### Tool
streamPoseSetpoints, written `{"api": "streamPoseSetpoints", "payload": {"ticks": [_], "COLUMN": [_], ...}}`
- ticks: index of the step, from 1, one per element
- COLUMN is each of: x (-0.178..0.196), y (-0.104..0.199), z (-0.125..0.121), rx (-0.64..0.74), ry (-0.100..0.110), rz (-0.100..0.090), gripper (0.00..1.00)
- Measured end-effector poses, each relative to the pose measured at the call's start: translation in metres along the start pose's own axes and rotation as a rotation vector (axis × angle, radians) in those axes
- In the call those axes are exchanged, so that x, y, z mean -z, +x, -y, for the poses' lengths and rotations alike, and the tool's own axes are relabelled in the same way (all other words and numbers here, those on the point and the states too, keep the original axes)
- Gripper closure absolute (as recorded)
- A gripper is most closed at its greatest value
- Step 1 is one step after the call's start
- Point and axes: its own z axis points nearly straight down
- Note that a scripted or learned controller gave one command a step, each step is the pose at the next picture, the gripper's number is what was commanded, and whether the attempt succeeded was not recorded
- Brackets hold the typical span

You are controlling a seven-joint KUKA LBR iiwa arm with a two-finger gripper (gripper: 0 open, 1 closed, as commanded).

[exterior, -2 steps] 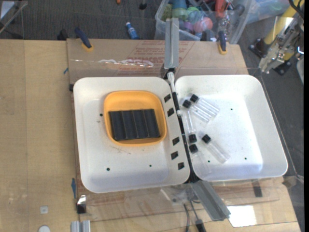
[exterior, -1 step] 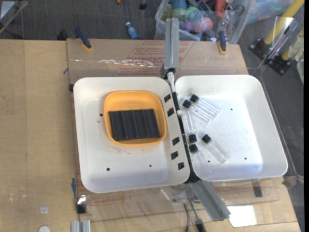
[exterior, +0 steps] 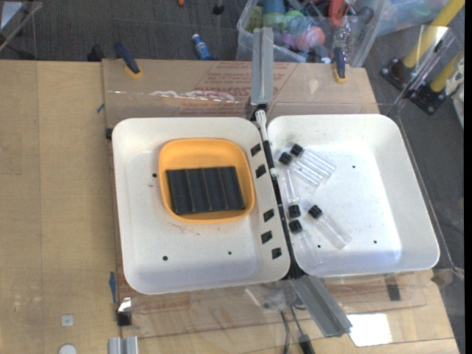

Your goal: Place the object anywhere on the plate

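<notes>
Lying flat on the orange plate (exterior: pixel 171 157), the black ridged block (exterior: pixel 205 189) covers the plate's middle, inside the left bin (exterior: pixel 140 249). Clear tubes with black caps (exterior: pixel 313 167) lie scattered in the right bin (exterior: pixel 383 198), toward its left side. Whether the gripper is open or closed cannot be told.

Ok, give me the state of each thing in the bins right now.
Orange plate: flat in the left bin, upright.
Black ridged block: lying on the plate.
Clear tubes with black caps: lying loose in the right bin, caps on.
</notes>
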Motion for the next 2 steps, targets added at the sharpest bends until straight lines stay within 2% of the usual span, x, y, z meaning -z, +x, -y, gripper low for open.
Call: {"api": "streamPoseSetpoints", "payload": {"ticks": [2], "x": [-0.001], "y": [0.021], "z": [-0.009], "rx": [0.804], "ry": [-0.006], "rz": [-0.002], "gripper": [1.00]}}
